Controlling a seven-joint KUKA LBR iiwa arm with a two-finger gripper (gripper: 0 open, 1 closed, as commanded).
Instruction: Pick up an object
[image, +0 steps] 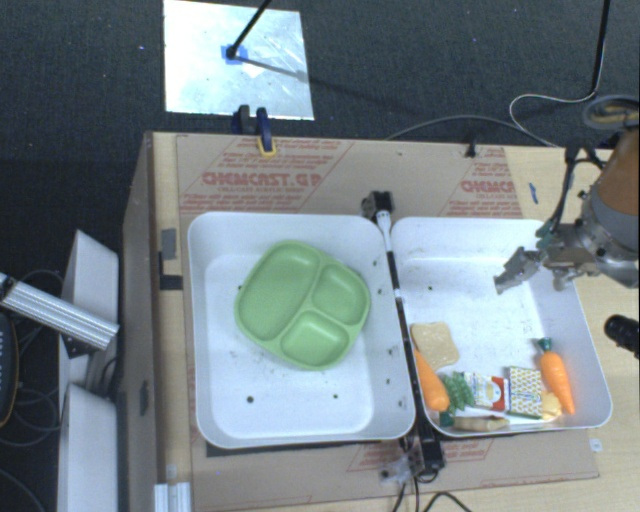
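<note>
My gripper (540, 274) hangs over the upper right part of the right bin (470, 250), open, with nothing between its fingers. Below it, in the bin's near end, lie the toy foods: a tan bread slice (436, 343), an orange carrot (430, 383) along the left wall, a second carrot (555, 375) at the right, a green leafy piece (460, 388), a small carton (487, 390), a patterned packet (523, 390) and a beige piece (480, 424) at the front rim. The gripper stands well apart from all of them.
The left bin (215, 300) holds a green divided plate (303, 305). A black divider strip (395, 290) runs between the bins. Cardboard (300, 170) lies under both bins, and cables (560, 100) trail at the back right.
</note>
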